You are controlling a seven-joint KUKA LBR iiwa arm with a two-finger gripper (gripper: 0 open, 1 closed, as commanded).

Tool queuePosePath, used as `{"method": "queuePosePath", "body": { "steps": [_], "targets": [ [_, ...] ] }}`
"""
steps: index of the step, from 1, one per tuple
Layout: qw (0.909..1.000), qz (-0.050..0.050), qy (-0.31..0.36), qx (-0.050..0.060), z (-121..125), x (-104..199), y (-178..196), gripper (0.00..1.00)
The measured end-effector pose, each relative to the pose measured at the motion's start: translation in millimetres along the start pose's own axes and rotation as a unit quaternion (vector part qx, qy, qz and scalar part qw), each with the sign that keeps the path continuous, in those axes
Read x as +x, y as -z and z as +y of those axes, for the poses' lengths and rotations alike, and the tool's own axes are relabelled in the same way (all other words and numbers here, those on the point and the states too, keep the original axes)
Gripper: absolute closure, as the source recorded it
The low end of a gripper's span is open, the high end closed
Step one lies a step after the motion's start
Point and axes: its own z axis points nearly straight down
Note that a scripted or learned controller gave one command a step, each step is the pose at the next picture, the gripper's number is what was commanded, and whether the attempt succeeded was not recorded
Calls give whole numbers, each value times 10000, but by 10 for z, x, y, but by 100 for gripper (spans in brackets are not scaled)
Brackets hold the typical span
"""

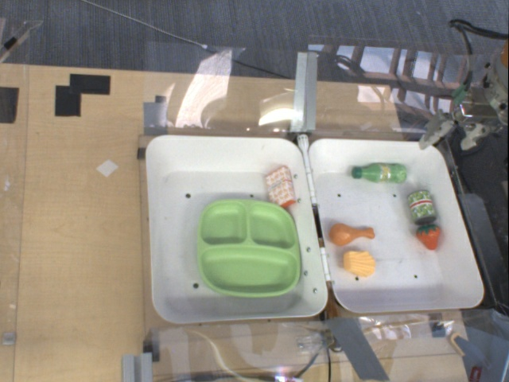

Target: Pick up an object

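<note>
From my feed I see a pale wooden bench (71, 253) with black markers near its left end and dark grey carpet (199, 14) beyond its far edge. Two white bins sit side by side, touching along a central seam. The left bin (171, 213) holds a green divided tray (249, 247) and a small red-and-white packet (280, 186) just beyond it, near the seam. The right bin (453, 285) holds a green bottle (380, 173) lying on its side, a green can (421, 206) touching a strawberry (429, 236), an orange drumstick (351, 233) and a yellow piece (359, 263). The gripper (461, 122) hovers outside the right bin's far right corner; I cannot tell how it is set.
</note>
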Motion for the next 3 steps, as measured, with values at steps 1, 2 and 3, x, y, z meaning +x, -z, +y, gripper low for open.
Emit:
{"method": "queuePosePath", "body": {
  "steps": [1, 2, 3],
  "targets": [
    [10000, -13, 36, -31, 19, 8, 128, 100],
    [10000, 10, 0, 16, -716, 1098, -603, 100],
    [10000, 8, -7, 10, -715, 1091, -599, 0]
  ]
}}
